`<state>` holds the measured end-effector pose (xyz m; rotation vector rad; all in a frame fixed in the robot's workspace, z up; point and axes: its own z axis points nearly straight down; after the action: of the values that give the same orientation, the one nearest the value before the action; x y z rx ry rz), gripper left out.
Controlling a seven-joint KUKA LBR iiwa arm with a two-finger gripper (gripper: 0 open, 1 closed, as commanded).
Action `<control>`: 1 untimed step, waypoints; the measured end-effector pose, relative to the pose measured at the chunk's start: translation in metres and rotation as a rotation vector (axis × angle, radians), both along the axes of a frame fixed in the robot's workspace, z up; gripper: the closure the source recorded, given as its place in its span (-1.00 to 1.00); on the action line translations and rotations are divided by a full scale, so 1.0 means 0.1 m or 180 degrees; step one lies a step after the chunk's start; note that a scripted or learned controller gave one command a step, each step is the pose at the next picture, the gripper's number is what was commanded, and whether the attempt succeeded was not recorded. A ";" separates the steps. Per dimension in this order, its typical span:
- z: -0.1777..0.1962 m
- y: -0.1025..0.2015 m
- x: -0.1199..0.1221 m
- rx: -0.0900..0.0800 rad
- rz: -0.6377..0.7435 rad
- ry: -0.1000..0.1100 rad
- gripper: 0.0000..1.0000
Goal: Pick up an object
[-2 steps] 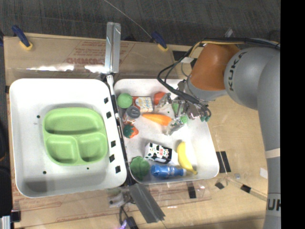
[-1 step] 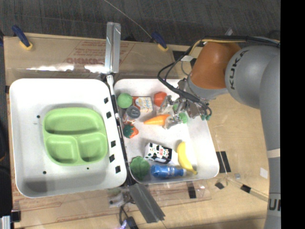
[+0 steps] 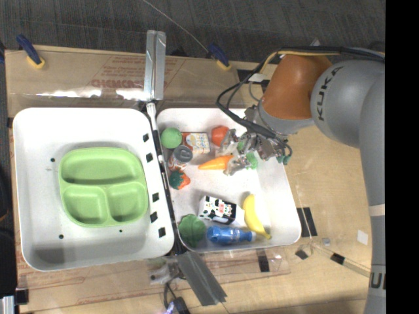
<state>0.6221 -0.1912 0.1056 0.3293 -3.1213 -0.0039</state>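
My gripper (image 3: 239, 156) hangs low over the upper middle of the right bin (image 3: 283, 187), reaching in from the right under the orange wrist band. Just to its left lies an orange carrot (image 3: 215, 164), whose thick end touches or sits right beside the gripper's tip. A red tomato (image 3: 220, 135) is just above and to the left. I cannot tell whether anything is gripped.
The right bin also holds a green ball (image 3: 171, 137), a small orange-and-white box (image 3: 197, 141), a grey cap (image 3: 183, 154), a black-and-white box (image 3: 217, 209), a banana (image 3: 254, 216), a blue bottle (image 3: 229, 235) and a dark green item (image 3: 192, 228). In the left bin (image 3: 33, 136) lies a green divided plate (image 3: 103, 185).
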 end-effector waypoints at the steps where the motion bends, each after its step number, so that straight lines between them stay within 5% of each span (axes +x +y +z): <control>1: 0.07 0.02 0.01 0.0002 0.0021 0.0001 1.00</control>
<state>0.6232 -0.1893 0.1130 0.3396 -3.1199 -0.0051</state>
